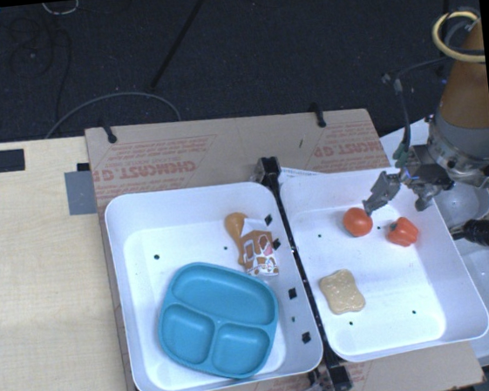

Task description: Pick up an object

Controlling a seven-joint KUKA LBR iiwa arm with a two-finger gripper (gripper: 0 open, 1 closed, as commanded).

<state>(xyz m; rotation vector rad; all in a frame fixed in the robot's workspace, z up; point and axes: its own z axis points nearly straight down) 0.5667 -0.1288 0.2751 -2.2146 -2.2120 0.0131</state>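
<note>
Your pincer is hanging wide over the right bin; that small tomato is looking light, smooth, slippery—grip across its middle.

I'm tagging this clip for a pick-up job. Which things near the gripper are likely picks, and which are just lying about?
Likely picks, right bin:
tomato, just below the gripper
red piece
beige slab

Lying about, left bin:
blue tray
brown piece
printed packet
</note>
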